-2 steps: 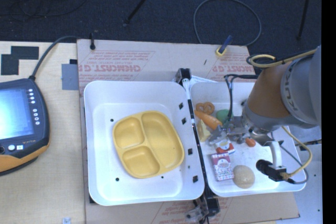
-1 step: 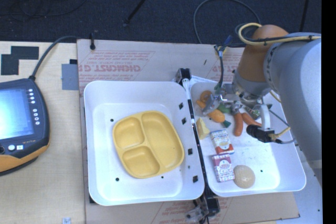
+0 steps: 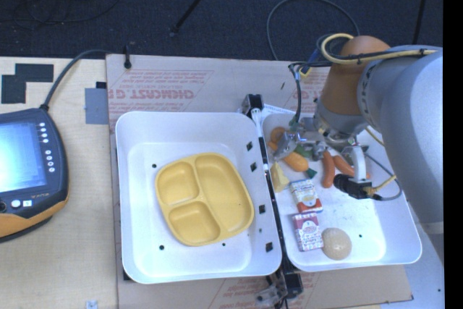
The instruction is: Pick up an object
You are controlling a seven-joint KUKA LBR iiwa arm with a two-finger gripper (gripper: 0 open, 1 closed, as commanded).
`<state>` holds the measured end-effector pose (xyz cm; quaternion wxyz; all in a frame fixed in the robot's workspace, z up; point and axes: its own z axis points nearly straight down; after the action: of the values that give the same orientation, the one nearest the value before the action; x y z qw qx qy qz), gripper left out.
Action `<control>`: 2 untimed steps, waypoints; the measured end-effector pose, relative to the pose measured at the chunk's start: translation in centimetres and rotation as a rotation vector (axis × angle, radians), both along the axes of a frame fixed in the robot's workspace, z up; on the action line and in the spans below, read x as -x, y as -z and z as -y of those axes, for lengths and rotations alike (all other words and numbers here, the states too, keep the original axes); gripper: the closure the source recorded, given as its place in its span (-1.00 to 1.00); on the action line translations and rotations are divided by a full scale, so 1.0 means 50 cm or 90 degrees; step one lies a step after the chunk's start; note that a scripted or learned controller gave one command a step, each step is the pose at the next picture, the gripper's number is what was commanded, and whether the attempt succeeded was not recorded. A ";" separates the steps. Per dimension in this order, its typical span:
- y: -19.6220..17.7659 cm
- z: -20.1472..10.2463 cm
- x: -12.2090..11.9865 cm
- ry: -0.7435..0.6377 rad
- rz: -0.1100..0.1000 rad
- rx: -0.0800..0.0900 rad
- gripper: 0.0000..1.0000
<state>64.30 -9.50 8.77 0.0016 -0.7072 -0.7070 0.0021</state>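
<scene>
The claw [image 3: 318,148] hung low over the right bin [image 3: 394,246], near an orange piece [image 3: 296,161]; its state I cannot tell. A straight descent seemed best.

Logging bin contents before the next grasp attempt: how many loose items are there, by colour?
Yellow: 2, divided tray in left bin, small piece in right bin
Orange: 3
Red-and-white cartons: 2
Beige: 1, round item
Total: 8
</scene>
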 end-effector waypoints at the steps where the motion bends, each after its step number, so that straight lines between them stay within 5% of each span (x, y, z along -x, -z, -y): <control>1: 0.000 0.042 -0.001 0.000 0.002 0.000 -1.00; 2: 0.001 -0.020 0.000 -0.001 0.000 -0.001 -1.00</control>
<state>64.32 -8.49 8.74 0.0017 -0.7066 -0.7076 0.0015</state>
